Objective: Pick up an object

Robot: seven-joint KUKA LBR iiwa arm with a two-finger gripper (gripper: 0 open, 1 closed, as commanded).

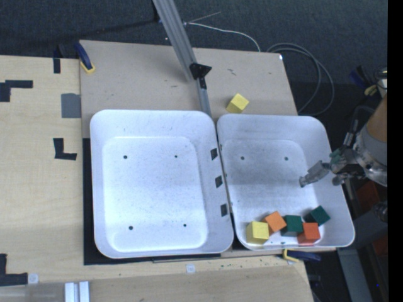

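Camera view from above: we see a left bin (151, 181), then a right bin (283, 137) with yellow (258, 231), orange (275, 221), green (293, 223), red (310, 232) and dark green (320, 216) blocks clustered in its near corner. A loose yellow block (238, 102) sits on the worktop (145, 74) behind the bins. At the far right, the pincer (321, 172) hovers over the right bin's edge, well apart from the blocks, holding nothing; we cannot tell how wide it gapes.

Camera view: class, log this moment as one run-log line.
gripper over right bin | holding nothing | blocks clustered at near edge | one yellow block outside
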